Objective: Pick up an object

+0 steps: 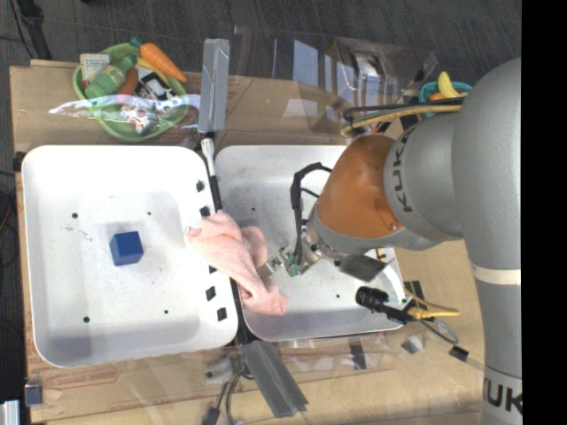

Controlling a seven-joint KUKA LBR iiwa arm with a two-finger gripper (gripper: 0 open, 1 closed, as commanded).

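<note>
The grey arm (461, 166) reaches low over the right bin (266, 162), its tool (289, 264) just beside the pink cloth (237, 257); whether it is clenched or released I cannot tell. That cloth, draped across the rim between the bins, looks soft, light and floppy, best pinched at a bunched fold. Left of the cloth lies a small, stiff blue cube (127, 247) on smooth white plastic.

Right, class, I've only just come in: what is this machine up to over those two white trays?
A grey and orange robot arm reaches in from the right, over the right bin. Its gripper is low in that bin, beside a pink cloth draped across the divide between the two bins. Whether it grips the cloth can't be seen. A blue cube sits alone in the left bin.
</note>
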